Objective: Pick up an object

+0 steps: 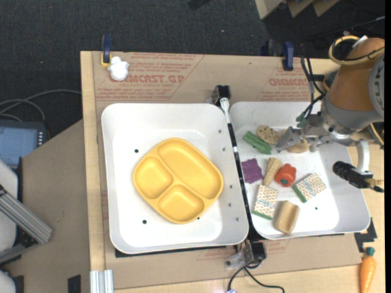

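Nearest the camera, an orange toy carrot [366, 274] lies on the worktop [91, 163] just off the right bin's front corner. Behind it, the right bin [348, 221] carries a cluster of small play-food pieces: a tan cylinder [286, 217] at the front, a patterned box [266, 201] touching its left side, another patterned box [310, 186] to the right, then a red tomato-like piece [285, 174], a cone-shaped piece [271, 171] and a purple scrap [251, 170]. The left bin [116, 163] holds a yellow three-compartment plate [177, 179]. Further back in the right bin lie a green pod [256, 142] and a speckled cookie [267, 133]. The end effector [297, 140] hangs low over that back area, just right of the cookie, with a brownish piece at its tip; I cannot tell whether its fingers are parted or closed on anything. At the worktop's far left corner sits a small white figure [118, 69].
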You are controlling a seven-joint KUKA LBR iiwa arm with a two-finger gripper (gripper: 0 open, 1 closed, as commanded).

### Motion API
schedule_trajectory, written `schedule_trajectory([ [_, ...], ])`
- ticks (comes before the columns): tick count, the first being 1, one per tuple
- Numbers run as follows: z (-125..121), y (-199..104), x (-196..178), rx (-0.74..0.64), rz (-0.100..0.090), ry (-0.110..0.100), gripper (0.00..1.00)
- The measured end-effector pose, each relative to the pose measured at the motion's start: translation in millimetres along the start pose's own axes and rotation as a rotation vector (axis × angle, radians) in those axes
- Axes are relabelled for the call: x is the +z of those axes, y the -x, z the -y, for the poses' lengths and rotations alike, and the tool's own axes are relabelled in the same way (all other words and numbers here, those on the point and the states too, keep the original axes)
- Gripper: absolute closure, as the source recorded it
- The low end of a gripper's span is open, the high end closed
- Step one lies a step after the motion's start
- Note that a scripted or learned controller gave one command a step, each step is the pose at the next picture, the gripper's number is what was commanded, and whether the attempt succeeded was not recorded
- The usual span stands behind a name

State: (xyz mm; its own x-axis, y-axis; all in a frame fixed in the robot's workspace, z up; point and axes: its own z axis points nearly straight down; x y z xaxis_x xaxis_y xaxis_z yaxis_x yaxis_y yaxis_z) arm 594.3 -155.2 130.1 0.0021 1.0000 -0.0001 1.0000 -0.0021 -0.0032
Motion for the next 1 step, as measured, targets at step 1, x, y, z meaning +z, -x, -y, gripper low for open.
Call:
schedule_trajectory([
  [1, -22.3, 38.6, 47.4, -0.001, 0.002, 0.007, 0.0],
])
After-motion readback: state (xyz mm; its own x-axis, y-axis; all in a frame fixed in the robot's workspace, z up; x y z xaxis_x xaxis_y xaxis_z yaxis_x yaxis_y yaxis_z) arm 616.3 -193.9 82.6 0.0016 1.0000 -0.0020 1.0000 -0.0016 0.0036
